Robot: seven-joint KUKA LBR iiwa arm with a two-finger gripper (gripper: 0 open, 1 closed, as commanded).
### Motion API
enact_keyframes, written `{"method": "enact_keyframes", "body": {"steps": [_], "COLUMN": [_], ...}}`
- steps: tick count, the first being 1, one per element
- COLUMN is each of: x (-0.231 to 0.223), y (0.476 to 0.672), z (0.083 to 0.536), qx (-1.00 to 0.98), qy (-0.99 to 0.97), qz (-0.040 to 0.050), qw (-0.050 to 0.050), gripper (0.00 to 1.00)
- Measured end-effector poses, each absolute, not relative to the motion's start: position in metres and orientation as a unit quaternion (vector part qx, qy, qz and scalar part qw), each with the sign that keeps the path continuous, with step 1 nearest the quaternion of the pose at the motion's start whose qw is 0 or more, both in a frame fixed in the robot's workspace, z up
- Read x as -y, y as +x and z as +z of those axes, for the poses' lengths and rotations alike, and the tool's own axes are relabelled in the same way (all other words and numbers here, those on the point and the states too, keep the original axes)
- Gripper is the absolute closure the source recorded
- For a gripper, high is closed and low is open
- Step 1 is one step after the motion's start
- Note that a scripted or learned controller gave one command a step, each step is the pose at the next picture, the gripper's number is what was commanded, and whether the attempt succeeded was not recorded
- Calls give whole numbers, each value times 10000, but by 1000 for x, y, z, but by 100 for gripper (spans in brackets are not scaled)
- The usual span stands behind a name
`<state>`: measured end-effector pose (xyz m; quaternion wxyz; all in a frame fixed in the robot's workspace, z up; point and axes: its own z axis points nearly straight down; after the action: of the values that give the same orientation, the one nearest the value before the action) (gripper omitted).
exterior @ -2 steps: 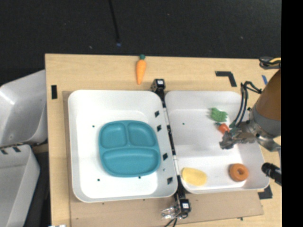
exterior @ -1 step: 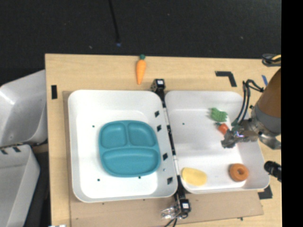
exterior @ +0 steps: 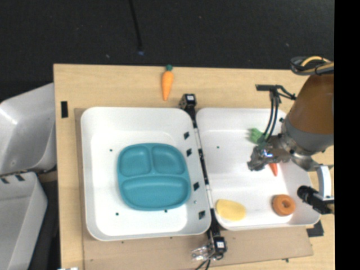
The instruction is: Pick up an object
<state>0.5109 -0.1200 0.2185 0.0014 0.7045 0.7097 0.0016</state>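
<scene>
My gripper (exterior: 262, 159) hangs low in the right bin (exterior: 230, 167), in its middle right part. Just right of it lies a small red-orange piece (exterior: 274, 169), partly covered by the gripper. A green object (exterior: 256, 134) sits just above the gripper, towards the bin's back. A yellow lemon-like object (exterior: 230, 210) lies at the front left of this bin and an orange-brown donut (exterior: 283, 205) at the front right. I see nothing clearly between the fingers.
The left bin (exterior: 101, 207) bears a teal divided plate (exterior: 153, 175). A toy carrot (exterior: 167, 83) lies on the bench behind the bins. Black clips (exterior: 198, 167) run along the seam between the bins.
</scene>
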Motion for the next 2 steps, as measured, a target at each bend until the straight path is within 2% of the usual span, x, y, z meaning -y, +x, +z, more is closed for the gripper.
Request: {"method": "enact_keyframes", "body": {"steps": [1, 2], "x": [70, 15], "y": [514, 508], "z": [213, 220], "qx": [-7096, -7097], "qy": [7046, 7045], "qz": [9, 7], "qw": [2, -6], "gripper": [100, 100]}}
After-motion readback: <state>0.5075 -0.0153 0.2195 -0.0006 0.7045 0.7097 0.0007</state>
